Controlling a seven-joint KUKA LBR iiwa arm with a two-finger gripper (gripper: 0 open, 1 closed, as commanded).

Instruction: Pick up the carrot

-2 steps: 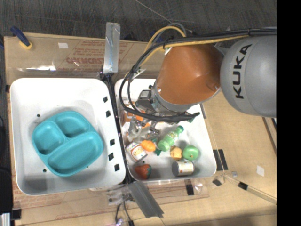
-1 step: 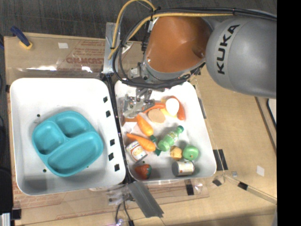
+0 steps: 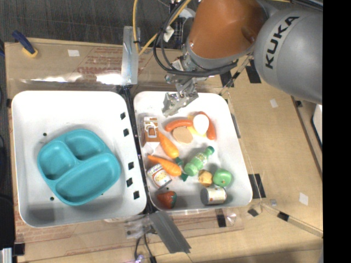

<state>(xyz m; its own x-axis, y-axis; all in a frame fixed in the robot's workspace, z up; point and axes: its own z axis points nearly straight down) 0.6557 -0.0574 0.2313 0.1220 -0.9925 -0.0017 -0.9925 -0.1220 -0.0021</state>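
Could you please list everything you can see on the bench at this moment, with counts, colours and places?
bins: 2, white, side by side
tray: 1, teal, three compartments, left bin
carrots: 2, orange, right bin, left part
bottle: 1, green, right bin, middle
apple: 1, green, right bin, lower right
can: 1, silver, right bin, bottom edge
gripper: 1, metal, above right bin's top edge
arm: 1, grey with orange band
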